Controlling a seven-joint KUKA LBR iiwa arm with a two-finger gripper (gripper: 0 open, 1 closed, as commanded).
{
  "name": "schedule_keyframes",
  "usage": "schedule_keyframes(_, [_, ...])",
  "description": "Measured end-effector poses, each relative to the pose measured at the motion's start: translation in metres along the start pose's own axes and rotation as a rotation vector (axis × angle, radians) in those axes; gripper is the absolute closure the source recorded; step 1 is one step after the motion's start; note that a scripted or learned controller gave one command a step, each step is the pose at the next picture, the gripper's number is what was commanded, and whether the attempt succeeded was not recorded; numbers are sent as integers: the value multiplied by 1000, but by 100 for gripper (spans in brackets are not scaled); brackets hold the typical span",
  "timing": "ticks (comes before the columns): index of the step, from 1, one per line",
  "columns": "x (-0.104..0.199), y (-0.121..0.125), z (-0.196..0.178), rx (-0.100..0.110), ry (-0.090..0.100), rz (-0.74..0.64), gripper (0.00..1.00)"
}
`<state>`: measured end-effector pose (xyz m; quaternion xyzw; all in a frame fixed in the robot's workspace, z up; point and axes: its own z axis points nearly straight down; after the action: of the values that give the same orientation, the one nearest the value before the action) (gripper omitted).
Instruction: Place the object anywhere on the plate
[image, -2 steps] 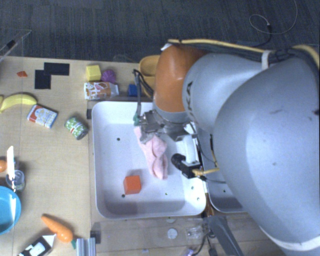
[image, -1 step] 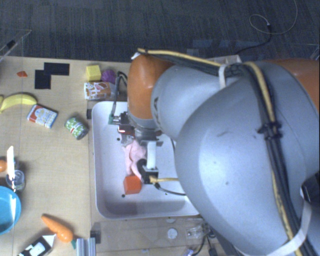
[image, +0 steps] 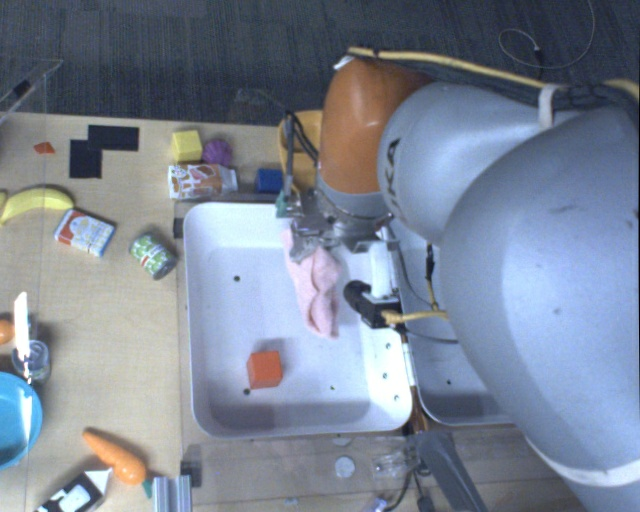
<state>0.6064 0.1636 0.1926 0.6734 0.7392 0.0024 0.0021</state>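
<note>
A pink cloth (image: 320, 285) hangs in soft folds just left of the frame's center, over the right part of the left bin (image: 215, 260). Its top edge is bunched under the gripper (image: 308, 232), and the rest droops free below, so the gripper looks clamped on the cloth's upper end, with the cloth lifted clear of the bin floor or barely brushing it; the slant of the view does not settle which. I take the cloth to be the thing to be placed.

Below and left of it, an orange cube (image: 265, 369) sits alone on the bin floor, well apart from the cloth. The arm (image: 500, 240), grey with its orange band, fills the right of the frame and covers most of the right bin (image: 450, 405).

On the wooden bench left of the bins lie a banana (image: 35, 204), a small carton (image: 84, 232), a green can (image: 153, 254) and a carrot (image: 115, 456). A blue dish (image: 18, 420) shows at the lower left edge, well away from the cloth; it may be the plate, though only part of it is in frame.

As I judge it, the pick is done and the carry is what remains: the cloth is in hand but nowhere near any plate. Moving across and releasing are both still to do.
</note>
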Motion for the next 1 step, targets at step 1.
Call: schedule_keyframes(1, [-43, -19, 12, 4, -1, 174, 100])
